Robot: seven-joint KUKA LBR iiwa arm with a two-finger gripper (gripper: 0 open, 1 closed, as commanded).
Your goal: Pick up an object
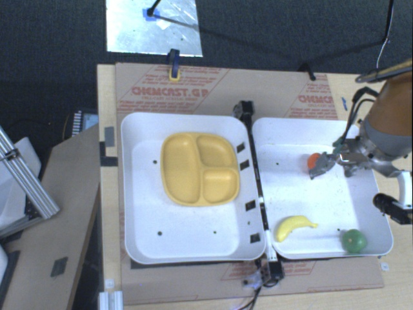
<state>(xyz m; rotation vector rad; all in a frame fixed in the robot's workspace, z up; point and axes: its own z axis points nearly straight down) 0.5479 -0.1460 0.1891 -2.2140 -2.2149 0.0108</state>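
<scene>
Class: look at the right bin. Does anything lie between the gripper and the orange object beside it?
Nothing visible does. The gripper sits right at the orange object in the right bin. The banana and green ball lie well below, off that path.

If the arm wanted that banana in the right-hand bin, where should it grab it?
Probably across the thick middle of the banana, coming straight down from above. It lies flat on the floor of the right bin, its length running left to right, with open floor on both long sides, so fingers closing across its narrow width should fit.
</scene>
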